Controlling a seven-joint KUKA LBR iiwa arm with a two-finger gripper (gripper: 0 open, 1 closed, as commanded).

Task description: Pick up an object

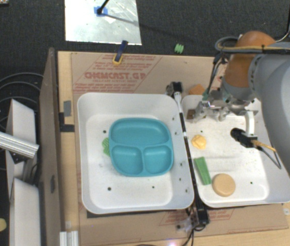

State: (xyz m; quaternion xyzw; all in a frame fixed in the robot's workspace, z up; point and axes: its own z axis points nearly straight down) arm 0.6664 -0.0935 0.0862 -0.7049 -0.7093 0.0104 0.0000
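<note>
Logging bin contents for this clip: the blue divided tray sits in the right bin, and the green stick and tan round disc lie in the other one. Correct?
Not quite. The camera view shows the blue divided tray in the left bin, not the right. The green stick and tan round disc lie in the other one, the right bin, as you said.

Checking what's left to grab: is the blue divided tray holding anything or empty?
Empty. All three compartments of the blue tray show bare blue bottoms; a green thing pokes out beside its left edge, outside it.

Green item (105,146) mostly under blue tray (140,146), arm (283,81) cropped (right edge)
</note>
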